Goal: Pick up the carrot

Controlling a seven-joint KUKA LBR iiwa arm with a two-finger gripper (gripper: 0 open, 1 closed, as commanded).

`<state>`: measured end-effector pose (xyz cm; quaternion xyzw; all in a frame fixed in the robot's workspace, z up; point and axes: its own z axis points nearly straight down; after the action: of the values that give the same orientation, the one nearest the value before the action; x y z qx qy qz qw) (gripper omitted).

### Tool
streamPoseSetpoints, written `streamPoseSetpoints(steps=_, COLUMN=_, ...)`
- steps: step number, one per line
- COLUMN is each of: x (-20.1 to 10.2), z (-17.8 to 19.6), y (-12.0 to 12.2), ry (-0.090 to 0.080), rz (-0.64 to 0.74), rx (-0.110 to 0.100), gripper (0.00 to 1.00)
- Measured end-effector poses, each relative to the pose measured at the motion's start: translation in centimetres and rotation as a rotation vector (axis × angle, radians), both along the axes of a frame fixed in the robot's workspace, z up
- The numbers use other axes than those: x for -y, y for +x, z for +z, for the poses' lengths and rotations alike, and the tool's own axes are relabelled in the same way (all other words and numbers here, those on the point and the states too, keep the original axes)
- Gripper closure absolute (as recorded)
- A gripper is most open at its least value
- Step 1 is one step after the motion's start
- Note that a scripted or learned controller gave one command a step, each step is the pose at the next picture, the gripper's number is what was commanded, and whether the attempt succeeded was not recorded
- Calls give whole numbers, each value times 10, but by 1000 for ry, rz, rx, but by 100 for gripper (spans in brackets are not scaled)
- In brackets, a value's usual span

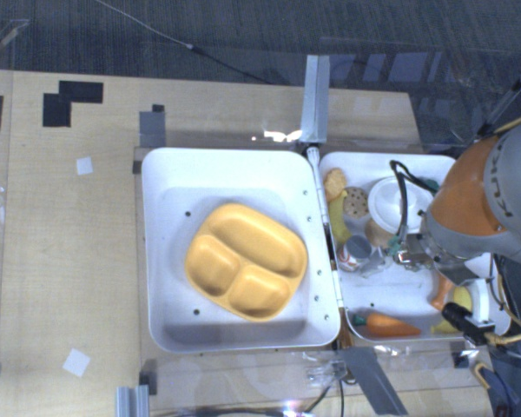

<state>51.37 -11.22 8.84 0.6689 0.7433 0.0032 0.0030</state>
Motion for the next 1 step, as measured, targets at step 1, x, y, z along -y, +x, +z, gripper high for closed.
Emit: streamPoseSetpoints(steps=1, x=30, z=29, y=-26, ry=-1, rz=-162, rx=-4, gripper=0)
